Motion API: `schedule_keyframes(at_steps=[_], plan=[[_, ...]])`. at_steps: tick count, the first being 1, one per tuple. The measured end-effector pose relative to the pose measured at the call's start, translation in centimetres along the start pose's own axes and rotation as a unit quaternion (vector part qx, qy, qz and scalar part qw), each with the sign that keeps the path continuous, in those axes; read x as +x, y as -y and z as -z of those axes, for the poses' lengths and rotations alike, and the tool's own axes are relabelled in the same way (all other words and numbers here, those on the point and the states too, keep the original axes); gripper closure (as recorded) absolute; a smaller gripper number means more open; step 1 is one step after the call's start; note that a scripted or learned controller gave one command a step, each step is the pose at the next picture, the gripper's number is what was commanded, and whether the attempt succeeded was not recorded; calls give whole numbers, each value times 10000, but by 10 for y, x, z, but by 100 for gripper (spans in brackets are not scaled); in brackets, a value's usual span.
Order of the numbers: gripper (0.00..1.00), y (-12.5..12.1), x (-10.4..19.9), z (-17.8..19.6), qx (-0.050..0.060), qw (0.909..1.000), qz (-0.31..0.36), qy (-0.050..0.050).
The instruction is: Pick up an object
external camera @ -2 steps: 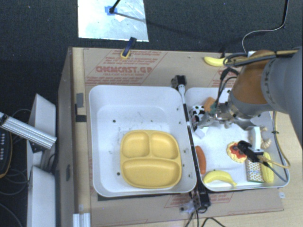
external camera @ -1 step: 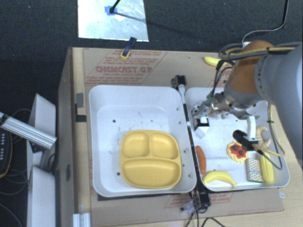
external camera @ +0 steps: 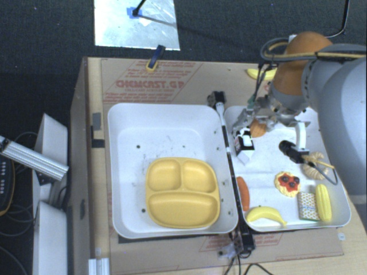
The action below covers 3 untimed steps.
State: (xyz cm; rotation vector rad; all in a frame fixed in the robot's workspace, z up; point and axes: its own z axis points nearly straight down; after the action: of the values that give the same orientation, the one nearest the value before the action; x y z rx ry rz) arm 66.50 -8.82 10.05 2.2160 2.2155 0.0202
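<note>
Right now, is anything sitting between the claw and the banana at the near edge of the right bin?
Nothing blocks a lift-and-descend path. On a straight line from the claw, the orange carrot lies just before the banana.

Lighting: bright, even, overhead. White bins near overexposed, little surface detail. Shadows: soft, short, under yellow tray and arm. Glare: strong on silver sheet at top. Dark carpet grainy, underexposed. Focus: moderate softness overall; small items in right bin indistinct. Edge distortion: slight.
</note>
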Motion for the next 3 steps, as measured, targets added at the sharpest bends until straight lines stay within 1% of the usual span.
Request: schedule_keyframes(at_steps=[1,2,3], plan=[[100,-2,0,12,-23,10000,20,6],[0,-1,0,12,-18,10000,20,5],[0,29,-52,-4,67,10000,11,26]])
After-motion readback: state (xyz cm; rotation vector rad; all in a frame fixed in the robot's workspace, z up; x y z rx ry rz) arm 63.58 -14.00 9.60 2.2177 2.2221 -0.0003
